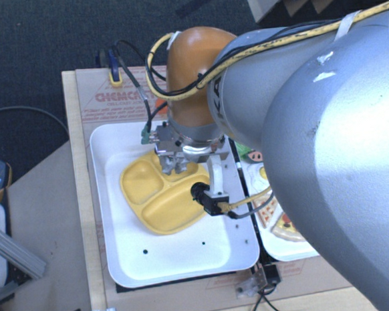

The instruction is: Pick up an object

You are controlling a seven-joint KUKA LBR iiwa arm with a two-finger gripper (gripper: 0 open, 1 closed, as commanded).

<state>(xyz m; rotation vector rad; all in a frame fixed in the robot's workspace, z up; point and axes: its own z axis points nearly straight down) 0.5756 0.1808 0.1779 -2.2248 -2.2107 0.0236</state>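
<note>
The yellow divided plate (159,196) lies in the left white bin (122,258), likely light, stiff, slick plastic best pinched at its raised rim or divider, with the end effector (175,161) at its far edge, its state impossible to tell from here.
</note>
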